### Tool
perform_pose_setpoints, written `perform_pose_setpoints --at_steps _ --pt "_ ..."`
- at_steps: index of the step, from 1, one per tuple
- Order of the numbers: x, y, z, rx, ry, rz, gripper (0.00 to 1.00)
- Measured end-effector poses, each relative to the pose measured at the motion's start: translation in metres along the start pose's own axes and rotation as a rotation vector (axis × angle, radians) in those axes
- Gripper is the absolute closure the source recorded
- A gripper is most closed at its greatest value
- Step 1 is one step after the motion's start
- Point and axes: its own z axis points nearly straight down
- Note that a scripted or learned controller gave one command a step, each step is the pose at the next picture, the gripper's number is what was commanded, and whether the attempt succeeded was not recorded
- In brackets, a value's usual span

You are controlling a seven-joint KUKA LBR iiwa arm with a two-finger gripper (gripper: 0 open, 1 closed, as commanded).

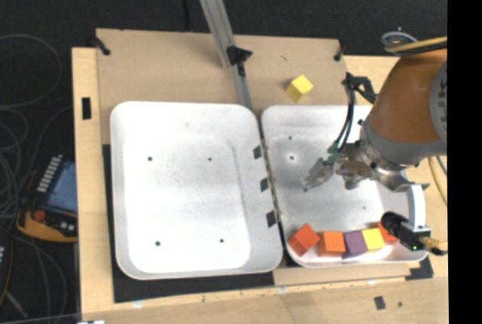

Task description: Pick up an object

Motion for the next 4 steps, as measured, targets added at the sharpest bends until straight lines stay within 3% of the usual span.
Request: perform_pose_setpoints --at_steps 1,2,3,4 --pt "-0.074 0.024 0.125 -0.001 -0.003 -0.003 0.00" --pt "-0.076 0.067 0.124 -0.002 -0.001 -0.011 0.00" --pt "-0.040 0.070 -0.030 -0.007 -0.002 -0.012 0.00" --pt "-0.075 0.108 0.017 0.003 -0.004 -0.004 0.00"
